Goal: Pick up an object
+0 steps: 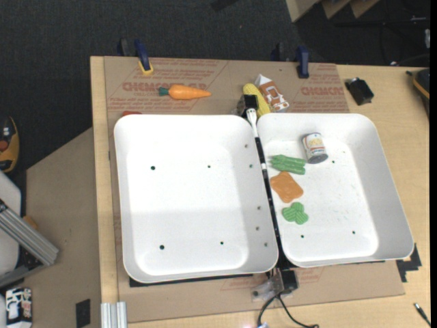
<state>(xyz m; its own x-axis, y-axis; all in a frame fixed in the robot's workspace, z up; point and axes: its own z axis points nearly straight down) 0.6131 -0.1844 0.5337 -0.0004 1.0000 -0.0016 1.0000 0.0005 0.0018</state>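
Two white bins sit side by side on the bench. In the right bin (355, 183) lie a small tin can (314, 147) on its side, a green pea pod (287, 163), an orange flat piece (286, 186) and a small green leafy piece (295, 214), all near its left wall. The left bin (191, 197) shows bare white floor.
Behind the bins on the cardboard lie a toy carrot (183, 93), a yellow banana-like toy (254, 100) and a small orange-white packet (272, 95). Blue clamps (143, 59) (302, 60) hold the board's back edge. A black block (359, 90) lies at the back right.
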